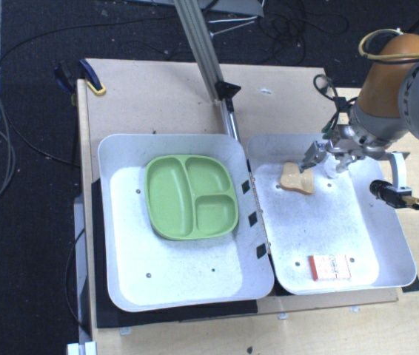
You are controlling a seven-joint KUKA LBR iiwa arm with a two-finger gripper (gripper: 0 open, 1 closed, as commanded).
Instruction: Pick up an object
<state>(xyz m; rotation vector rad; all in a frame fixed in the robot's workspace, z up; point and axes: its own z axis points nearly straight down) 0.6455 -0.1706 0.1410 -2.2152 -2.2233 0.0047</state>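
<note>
Grey arm (417, 95), orange band, apparently metallic claw (326, 157).

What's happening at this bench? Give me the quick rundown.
A grey KUKA arm with an orange band reaches in from the right, its gripper low over the right white bin, right beside a tan, bread-like piece. Nothing is visibly held yet. A small red-and-white box lies near that bin's front edge. The left white bin holds a green divided plastic plate, untouched.

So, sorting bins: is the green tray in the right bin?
No, the green tray lies in the left bin.
</note>
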